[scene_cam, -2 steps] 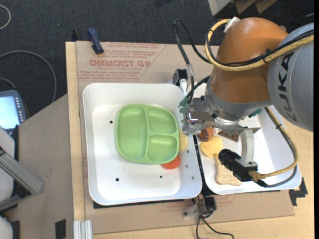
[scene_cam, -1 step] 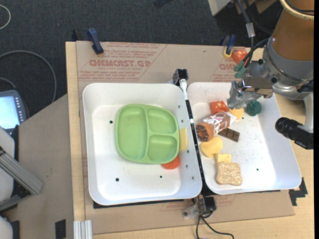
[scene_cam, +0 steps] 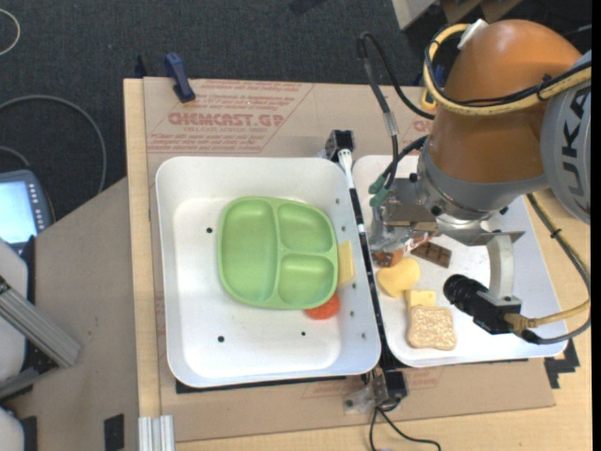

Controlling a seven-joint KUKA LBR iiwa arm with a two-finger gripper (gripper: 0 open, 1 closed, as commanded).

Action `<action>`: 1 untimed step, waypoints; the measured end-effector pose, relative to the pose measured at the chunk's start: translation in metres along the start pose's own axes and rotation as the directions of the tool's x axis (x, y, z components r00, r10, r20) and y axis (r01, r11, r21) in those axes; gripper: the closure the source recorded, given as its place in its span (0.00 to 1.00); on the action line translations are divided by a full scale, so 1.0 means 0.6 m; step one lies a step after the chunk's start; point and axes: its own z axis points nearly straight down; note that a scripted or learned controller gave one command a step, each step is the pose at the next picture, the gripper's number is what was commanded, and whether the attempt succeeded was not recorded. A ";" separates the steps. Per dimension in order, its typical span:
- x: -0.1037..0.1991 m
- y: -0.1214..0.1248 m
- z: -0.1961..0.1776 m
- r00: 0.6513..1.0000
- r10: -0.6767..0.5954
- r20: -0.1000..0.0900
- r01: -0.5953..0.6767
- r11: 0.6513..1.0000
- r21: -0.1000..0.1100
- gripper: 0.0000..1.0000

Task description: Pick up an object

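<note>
Camera view: the grey-and-orange arm's two-finger gripper sits low in the right-hand shallow white bin, close to its left wall.
Whether the gripper is open or closed cannot be told from this angle. A rounded yellow lump lies just beneath it, and a flat dark brown block lies just beside it. Nearer the bin's front edge are a small pale yellow block and a rough tan square biscuit. The left-hand shallow white bin holds a light green three-compartment plastic plate, with an orange-red round thing peeking from under its near corner.
</note>
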 end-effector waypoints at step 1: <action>-0.019 -0.006 -0.133 1.000 0.004 0.000 -0.004 1.000 -0.018 1.00</action>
